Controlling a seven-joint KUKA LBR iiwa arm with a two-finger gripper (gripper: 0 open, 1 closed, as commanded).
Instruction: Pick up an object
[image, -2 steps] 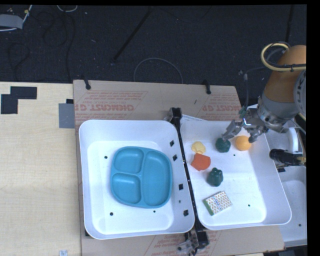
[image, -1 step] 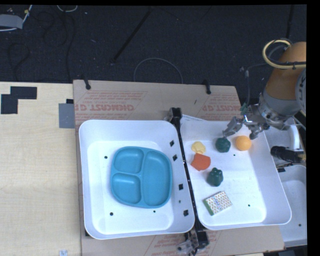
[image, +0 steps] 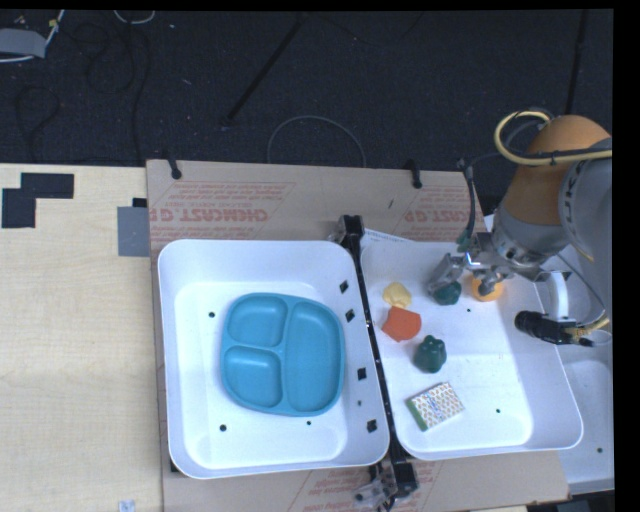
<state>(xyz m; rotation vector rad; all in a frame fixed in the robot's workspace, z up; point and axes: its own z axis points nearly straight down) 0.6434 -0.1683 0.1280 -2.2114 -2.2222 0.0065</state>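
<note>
My gripper (image: 466, 284) hangs low over the back of the right bin (image: 540, 420), fingers spread open with nothing between them. A small teal object (image: 446, 294) lies at the tip of its left finger and a small orange object (image: 487, 290) at the tip of the right one; I cannot tell whether they touch. Further left in this bin lie a yellow piece (image: 397, 294), an orange-red block (image: 402, 324) and a dark green object (image: 431, 352). A flat patterned pad (image: 435, 405) sits near the front.
The left bin (image: 190, 300) holds a blue divided plate (image: 283, 352). A black divider (image: 365, 340) runs between the bins. The arm's grey and orange body (image: 560, 190) stands over the right bin's back right corner.
</note>
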